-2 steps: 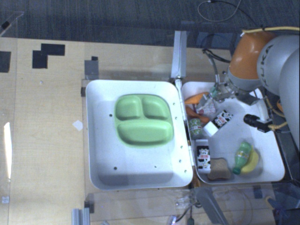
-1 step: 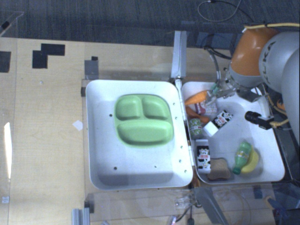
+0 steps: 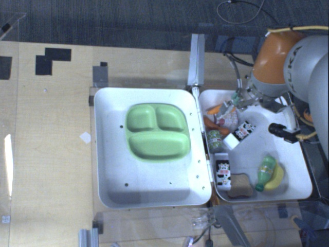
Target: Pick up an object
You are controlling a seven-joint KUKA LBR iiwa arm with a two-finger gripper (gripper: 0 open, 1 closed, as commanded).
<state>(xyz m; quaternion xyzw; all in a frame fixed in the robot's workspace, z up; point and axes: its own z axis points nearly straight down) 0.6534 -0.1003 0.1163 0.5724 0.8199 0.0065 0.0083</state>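
Objects for picking sit clustered in the right bin [image 3: 303,187]: carrot [image 3: 214,109], cow-print box [image 3: 245,130], green bottle [image 3: 266,171], banana [image 3: 277,176]. Gripper [image 3: 240,100] hovers by the carrot at that bin's far-left corner, presumably targeting it; jaw state cannot be told. Left bin [image 3: 110,189] holds a green tray [image 3: 157,130].

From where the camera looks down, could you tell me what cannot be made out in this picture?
- Gripper: too small and cluttered to tell whether open or shut, or holding anything.
- Items in the pile at the right bin's top-left: overlapping and blurred, kinds unclear.
- Arm: cut off by the right edge.
- Brown object: too blurred to identify.
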